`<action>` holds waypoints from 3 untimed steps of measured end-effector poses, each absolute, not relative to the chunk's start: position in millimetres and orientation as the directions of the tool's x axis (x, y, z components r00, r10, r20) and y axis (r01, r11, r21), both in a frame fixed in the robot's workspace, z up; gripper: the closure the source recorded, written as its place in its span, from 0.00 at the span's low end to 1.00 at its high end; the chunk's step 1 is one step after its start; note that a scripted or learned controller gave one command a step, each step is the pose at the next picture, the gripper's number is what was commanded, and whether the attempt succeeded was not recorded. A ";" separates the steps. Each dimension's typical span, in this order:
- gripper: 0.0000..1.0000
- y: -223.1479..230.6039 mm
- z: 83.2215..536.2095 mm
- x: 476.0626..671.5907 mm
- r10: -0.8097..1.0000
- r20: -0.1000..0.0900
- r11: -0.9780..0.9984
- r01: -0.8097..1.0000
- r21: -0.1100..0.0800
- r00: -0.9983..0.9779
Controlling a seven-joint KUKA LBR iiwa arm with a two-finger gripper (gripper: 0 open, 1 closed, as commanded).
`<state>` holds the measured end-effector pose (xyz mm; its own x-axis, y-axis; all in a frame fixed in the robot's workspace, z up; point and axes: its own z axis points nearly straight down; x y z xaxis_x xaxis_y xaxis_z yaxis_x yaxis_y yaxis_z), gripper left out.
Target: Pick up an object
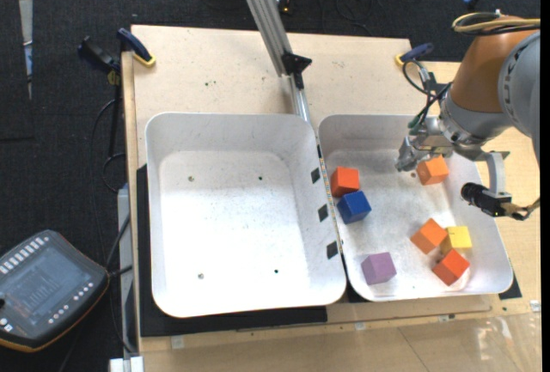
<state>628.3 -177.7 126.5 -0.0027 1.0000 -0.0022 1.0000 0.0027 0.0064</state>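
The right bin [481, 276] holds several small blocks. An orange block [433, 170] lies near its back, just right of and below my gripper [411, 154], which hangs low over the bin's back part. Whether the block touches the gripper is unclear from here. An orange cube [345, 179] and a blue cube [353, 206] sit by the bin's left wall. A purple cube [378, 268] rests near the front. At the front right an orange block [428, 235], a yellow block [460, 236] and a red-orange block [451, 266] are clustered together.
The left bin [172, 216] stands beside the right one, sharing a raised divider [325, 198]. A slanted metal rail [266, 14] runs down to the bins' back edge. Clamps [137, 48] sit at the bench corners. A pendant [43, 284] lies at the lower left.
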 end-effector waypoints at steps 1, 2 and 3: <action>1.00 -181.8 184.0 620.7 1.000 -0.003 -0.001 1.000 0.007 0.001; 1.00 -182.0 214.2 621.9 1.000 -0.002 0.001 1.000 0.005 -0.001; 1.00 -128.4 221.1 617.2 1.000 0.002 0.007 1.000 0.001 -0.007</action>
<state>617.2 -128.4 221.1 -0.0074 1.0000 0.0017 1.0000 0.0074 0.0010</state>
